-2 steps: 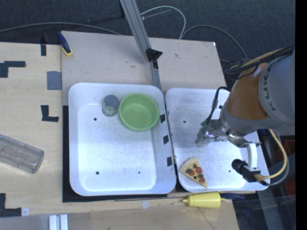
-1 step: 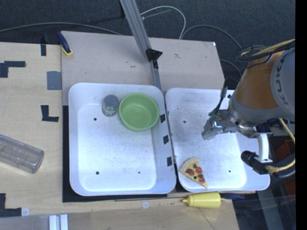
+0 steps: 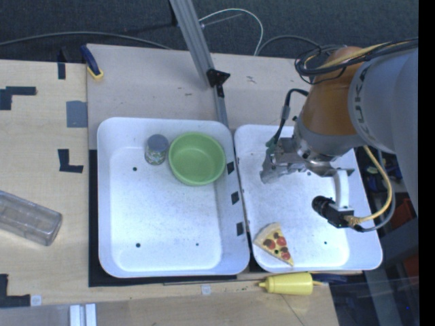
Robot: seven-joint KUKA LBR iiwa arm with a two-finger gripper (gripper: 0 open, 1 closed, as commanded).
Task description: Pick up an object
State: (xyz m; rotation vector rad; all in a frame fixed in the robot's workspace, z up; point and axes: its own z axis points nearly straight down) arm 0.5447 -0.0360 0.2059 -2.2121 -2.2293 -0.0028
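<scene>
Gripper (image 3: pixel 273 172) over right bin (image 3: pixel 360 250), upper-left part; can't tell grip state, nothing seen in it. Pizza slice (image 3: pixel 274 241) at right bin's lower-left corner, well apart. Left bin (image 3: pixel 115 250): green bowl (image 3: pixel 197 158) + small can (image 3: pixel 156 149) touching, top centre.

Part of the letters "KUKA" shows on the arm (image 3: pixel 380 97).

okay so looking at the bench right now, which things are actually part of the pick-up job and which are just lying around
Part of the job:
gripper
pizza slice toy
green bowl
small grey can
two white bins

Lying about, outside the bins:
yellow bottle
clear plastic container
blue and yellow clamp
</scene>
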